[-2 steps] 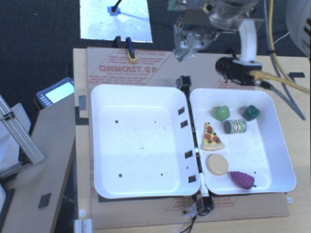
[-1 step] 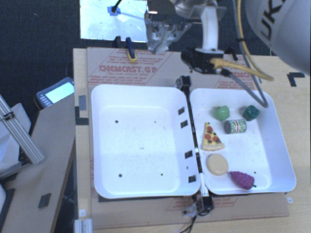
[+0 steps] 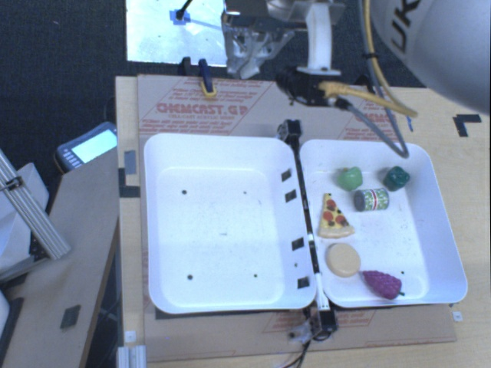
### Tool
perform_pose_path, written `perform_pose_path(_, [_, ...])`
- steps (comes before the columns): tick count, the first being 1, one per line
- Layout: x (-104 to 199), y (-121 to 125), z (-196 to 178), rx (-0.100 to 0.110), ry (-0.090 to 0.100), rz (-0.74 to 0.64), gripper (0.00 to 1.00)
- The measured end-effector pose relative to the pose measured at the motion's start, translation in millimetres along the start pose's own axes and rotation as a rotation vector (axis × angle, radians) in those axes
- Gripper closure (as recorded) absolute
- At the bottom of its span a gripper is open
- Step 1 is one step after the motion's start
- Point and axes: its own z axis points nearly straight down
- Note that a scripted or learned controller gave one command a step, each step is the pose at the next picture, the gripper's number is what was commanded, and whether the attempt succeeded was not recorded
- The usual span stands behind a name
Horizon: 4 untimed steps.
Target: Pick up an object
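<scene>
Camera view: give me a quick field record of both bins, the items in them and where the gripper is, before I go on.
left bin: white, no items seen in it
right bin: white, holds six items
green item: far side, near the divider
dark teal item: far side, toward the right wall
small can: lying on its side, between and just nearer than those two
pizza slice: beside the divider
tan disc: nearer than the pizza slice
purple grapes: near corner
gripper: raised beyond both bins, holding nothing visible
</scene>
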Motion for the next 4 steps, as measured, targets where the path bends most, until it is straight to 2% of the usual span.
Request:
perform_pose_path(1, [-40.7,-73.1,8.9,0.004,0.001,0.006,1.0])
perform_pose_path(2, [2.4,-67.2,44.4,0.005,0.0,-0.002,1.0])
perform_pose_path(3, [0.4,-101.8,-14.9,-0.004,0.004,-0.001,1.0])
perform_pose_path(4, [0.3,-100.6,-11.1,0.001,0.001,0.001,0.0])
